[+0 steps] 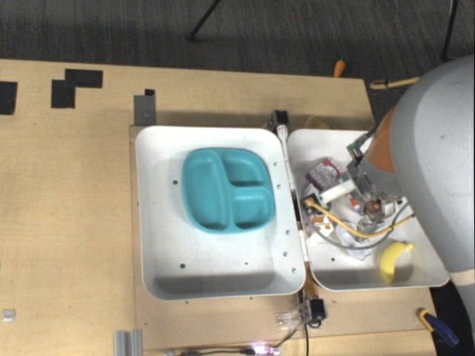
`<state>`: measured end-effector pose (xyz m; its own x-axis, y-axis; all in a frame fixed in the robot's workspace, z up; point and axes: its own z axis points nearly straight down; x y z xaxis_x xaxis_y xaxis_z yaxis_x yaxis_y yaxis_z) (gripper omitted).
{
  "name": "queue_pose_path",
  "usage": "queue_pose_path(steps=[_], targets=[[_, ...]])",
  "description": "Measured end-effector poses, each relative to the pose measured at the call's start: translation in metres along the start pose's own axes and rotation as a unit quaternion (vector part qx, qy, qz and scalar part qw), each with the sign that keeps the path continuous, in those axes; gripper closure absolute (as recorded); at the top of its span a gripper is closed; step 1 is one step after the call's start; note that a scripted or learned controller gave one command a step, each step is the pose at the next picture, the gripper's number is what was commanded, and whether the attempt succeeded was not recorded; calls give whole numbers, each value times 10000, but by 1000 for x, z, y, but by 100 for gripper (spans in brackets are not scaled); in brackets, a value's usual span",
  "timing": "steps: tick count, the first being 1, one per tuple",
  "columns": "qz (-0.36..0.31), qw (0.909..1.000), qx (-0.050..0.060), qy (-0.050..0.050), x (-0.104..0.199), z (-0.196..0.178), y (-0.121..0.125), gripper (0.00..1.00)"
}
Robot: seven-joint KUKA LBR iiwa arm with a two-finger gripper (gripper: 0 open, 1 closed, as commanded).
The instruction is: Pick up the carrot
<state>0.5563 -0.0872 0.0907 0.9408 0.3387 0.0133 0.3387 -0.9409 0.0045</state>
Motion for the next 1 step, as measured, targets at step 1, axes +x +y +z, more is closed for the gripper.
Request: queue_pose_path(steps=[1], targets=[[635,9980,-4,1,-17,0,0,0]])
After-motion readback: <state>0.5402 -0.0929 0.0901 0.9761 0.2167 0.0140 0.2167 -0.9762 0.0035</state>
